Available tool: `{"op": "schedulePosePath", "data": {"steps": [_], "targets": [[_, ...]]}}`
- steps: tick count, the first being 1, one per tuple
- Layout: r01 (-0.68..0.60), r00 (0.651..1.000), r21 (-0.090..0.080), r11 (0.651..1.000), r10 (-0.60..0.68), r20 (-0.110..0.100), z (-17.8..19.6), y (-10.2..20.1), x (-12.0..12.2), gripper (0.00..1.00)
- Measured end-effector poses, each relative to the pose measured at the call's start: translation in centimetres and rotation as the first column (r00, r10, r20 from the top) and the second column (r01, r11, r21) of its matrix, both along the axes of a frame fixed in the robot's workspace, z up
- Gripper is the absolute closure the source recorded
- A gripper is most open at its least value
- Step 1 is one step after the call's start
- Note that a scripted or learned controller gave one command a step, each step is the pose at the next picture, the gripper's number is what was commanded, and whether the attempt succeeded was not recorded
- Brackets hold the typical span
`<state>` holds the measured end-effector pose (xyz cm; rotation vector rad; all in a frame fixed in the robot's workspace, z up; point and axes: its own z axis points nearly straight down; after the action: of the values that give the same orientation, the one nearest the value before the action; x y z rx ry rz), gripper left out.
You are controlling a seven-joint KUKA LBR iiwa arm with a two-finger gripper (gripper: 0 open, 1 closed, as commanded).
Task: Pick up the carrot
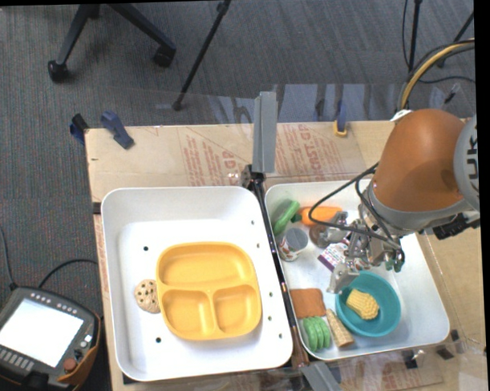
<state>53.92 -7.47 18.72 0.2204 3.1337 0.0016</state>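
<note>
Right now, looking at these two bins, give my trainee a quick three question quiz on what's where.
1. True or false: the yellow divided tray sits in the left bin.
2. What lies in the teal bowl? A) corn cob B) cookie C) carrot
3. Fill in: the cookie lies just ____ of the tray in this view.

Key: 1 true. 2 A, the corn cob. 3 left. The carrot lies at the right bin's far end, with the gripper nearer the bowl.

High slanted overhead view of both white bins (pixel 118 235)
</note>
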Motion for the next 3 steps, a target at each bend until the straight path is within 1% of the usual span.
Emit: {"op": "schedulePosePath", "data": {"steps": [1,2,3], "targets": [[0.315,0.949,0.000,0.949,-0.315,0.004,7.0,-3.5,9.5,0.00],[0.277,0.961,-0.001,0.961,-0.277,-0.008,-0.8,-1.0,9.0,0.00],[0.329,0.944,0.001,0.944,-0.329,0.009,-7.6,-2.0,9.5,0.00]]}}
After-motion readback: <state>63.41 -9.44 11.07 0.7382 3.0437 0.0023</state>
